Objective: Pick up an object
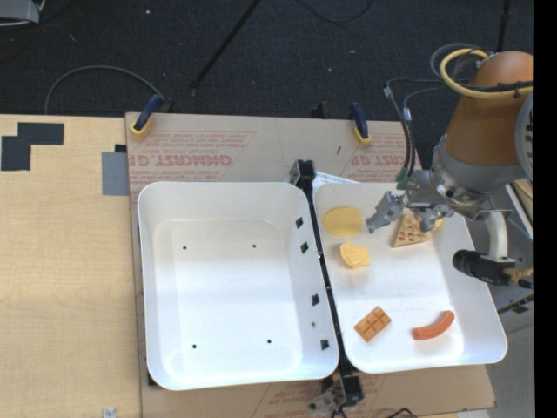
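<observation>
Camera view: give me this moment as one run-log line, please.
gripper: over right bin, beside pizza slice | grasp: unconfirmed | also in bin: waffle, sausage, two yellow pieces

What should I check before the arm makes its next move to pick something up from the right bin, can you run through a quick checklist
1. Target near gripper: the gripper sits by the pizza slice. Ok.
2. Object between the fingers: none visible. Not ok.
3. Finger state: cannot tell.
4. Neighbours apart from target: round yellow piece, yellow chunk, waffle and sausage all lie separate. Ok.
5. Everything inside the right bin: ok.
6. Target away from the bin wall: slice lies well inside. Ok.
</observation>
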